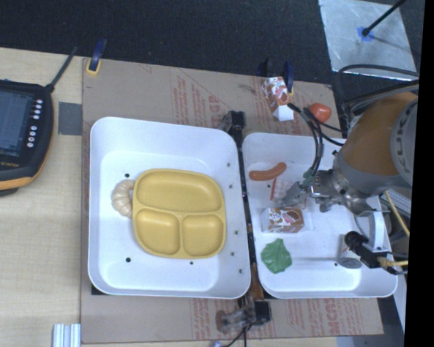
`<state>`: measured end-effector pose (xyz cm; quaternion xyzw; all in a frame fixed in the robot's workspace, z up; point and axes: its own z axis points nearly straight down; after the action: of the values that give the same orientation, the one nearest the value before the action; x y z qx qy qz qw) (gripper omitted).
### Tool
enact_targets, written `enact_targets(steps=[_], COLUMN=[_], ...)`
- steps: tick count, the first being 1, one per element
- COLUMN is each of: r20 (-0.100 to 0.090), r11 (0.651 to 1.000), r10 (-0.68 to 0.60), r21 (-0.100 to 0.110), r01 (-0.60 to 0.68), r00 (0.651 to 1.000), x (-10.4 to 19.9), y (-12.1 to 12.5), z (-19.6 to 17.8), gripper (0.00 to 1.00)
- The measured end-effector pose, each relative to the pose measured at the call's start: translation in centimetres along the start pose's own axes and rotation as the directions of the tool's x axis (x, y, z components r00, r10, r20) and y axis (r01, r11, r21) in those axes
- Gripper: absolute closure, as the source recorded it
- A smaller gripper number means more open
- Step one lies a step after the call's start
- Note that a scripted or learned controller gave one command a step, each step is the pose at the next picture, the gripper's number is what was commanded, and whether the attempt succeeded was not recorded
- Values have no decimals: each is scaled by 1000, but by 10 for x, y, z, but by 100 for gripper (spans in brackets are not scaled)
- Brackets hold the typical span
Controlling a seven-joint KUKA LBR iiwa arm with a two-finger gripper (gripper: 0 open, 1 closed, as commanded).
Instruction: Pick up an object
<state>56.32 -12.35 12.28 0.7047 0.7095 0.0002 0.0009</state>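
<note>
From my remote seat, the biggest thing is the left white plastic bin point(105, 199), filling the frame's centre-left. It holds a yellow three-compartment plastic plate point(178, 212) lying flat in its middle, with a pale beige lumpy toy point(121, 197) tucked against the plate's left edge.

The right white bin point(327, 284) sits just beside it, and I judge it to be the picking bin, since the grey arm with its orange band point(376, 142) reaches in over it from the right edge.

The two-finger gripper point(298, 196) hangs low in that bin's upper middle. I see nothing between its fingers, and I cannot tell whether they are spread or closed.

Just below it lies a small printed packet, white and brown point(284, 220), my guess for the target. A green leafy toy point(276, 255) lies lower left of the packet, a red-orange toy sausage point(267, 171) upper left, and a metal spoon point(329, 261) along the bottom.
</note>
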Motion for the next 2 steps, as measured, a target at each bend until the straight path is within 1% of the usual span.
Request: enact_targets(steps=[1,2], r20=[0,-1], r11=[1000,1000], r10=[-1,0], r21=[4,7], r01=[1,0], r00=[1000,1000], x=[-10,-2], y=[20,11], z=[31,31], gripper=[0,0])
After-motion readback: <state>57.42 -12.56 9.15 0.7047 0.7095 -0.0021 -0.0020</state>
